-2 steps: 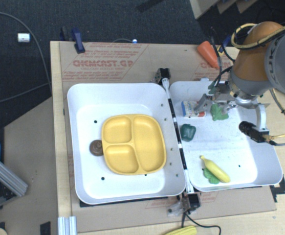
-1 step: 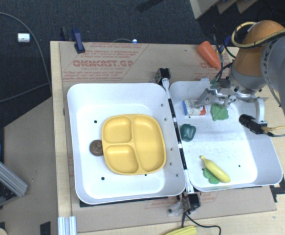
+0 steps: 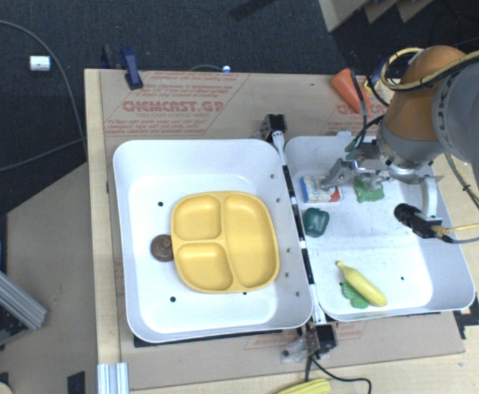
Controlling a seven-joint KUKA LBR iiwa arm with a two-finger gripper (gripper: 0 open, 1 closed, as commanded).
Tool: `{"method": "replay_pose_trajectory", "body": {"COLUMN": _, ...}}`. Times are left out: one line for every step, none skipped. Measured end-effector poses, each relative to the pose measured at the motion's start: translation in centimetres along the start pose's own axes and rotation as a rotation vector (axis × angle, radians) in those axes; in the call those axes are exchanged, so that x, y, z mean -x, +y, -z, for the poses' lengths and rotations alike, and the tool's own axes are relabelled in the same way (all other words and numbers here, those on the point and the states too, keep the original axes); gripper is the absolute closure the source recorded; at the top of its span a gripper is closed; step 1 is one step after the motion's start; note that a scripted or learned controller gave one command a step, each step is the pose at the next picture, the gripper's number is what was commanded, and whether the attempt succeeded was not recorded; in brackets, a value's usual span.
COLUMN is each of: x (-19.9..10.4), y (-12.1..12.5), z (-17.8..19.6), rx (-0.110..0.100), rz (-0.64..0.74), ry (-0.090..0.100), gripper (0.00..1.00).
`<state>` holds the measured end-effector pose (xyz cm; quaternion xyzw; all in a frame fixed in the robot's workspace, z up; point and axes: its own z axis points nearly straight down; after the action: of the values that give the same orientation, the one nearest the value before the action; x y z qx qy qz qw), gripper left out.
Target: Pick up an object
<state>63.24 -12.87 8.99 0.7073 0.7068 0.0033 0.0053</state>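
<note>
The arm (image 3: 461,97) is cut off by the right edge at three o'clock. A brown disc (image 3: 161,247) lies half hidden under the yellow plate (image 3: 224,241) at nine o'clock.

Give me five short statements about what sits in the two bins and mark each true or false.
1. The yellow divided plate lies in the left bin. True.
2. The banana lies on the plate. False: it lies in the right bin, near its front.
3. A small brown round object sits at the plate's left edge. True.
4. The dark green object is in the left bin. False: right bin.
5. The end effector is over the right bin. True.
</note>
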Motion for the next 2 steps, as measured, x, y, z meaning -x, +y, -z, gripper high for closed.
{"method": "replay_pose_trajectory", "body": {"x": -0.19, "y": 0.12, "z": 1.06, "rx": 0.002, "rz": 0.0, "ry": 0.004, "gripper": 1.0}}
{"method": "replay_pose_trajectory", "body": {"x": -0.19, "y": 0.1, "z": 1.03, "rx": 0.002, "rz": 0.0, "ry": 0.004, "gripper": 0.0}}
